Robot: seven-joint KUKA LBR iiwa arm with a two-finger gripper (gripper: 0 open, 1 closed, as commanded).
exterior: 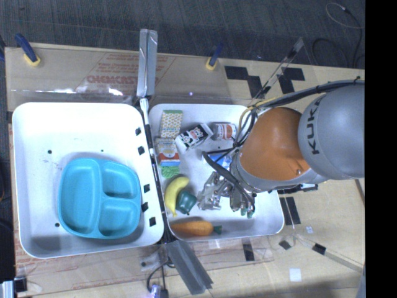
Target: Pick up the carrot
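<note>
The carrot [193,228], a smooth orange spindle with a green tip, lies with its long axis horizontal against the right bin's [271,227] 6 o'clock wall, green end toward 3 o'clock, leaving bare white floor only on that side. The metal gripper [218,197] hangs at the carrot's 1 o'clock, apart from it, beside a curved yellow banana [175,192] and a small green object [187,200]; its opening cannot be told. A glossy blue divided plate [99,197] occupies the left bin [31,129].
</note>
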